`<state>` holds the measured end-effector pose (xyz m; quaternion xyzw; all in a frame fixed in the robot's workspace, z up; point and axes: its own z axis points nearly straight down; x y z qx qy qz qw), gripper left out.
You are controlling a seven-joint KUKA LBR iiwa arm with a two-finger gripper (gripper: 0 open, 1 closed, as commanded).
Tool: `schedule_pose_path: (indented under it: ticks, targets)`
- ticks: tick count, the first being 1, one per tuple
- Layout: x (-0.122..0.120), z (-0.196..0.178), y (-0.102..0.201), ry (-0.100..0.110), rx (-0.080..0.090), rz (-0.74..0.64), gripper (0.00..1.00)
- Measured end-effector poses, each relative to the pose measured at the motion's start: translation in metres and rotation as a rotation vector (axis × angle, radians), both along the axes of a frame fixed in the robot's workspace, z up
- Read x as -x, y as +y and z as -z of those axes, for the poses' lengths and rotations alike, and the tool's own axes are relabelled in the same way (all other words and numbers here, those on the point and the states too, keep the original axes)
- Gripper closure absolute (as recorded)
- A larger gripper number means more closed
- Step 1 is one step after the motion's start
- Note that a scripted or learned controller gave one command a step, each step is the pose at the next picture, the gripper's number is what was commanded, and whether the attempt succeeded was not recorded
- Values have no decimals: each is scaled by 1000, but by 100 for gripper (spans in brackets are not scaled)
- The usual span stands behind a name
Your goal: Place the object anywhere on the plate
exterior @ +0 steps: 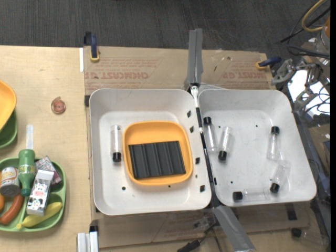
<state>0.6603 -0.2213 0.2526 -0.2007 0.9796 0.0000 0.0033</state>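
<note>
An orange square plate (pixel 156 129) sits in the middle of the left white bin (pixel 105 196). A dark grey ribbed slab (pixel 157 159) lies flat on the plate, covering its near half. Just left of the plate lies a clear tube with a black cap (pixel 116 143). The right bin (pixel 247 114) holds several more clear black-capped tubes: two near its left wall (pixel 224 142), one at the right (pixel 273 143) and others along the near right corner (pixel 278 178).
On the wooden bench to the left stands a green tray of toy food (pixel 59 208), with an orange dish (pixel 5 106) and a small pink disc (pixel 58 105) behind it. Cables and metal gear (pixel 310 72) crowd the right edge.
</note>
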Motion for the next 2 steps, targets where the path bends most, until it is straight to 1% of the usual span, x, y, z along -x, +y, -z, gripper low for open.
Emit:
schedule_pose_path:
  ticks: [1, 2]
  targets:
    - [0, -20, 0, -1, 2, -307, 0]
    - [0, -7, 4, 1, 1, -616, 0]
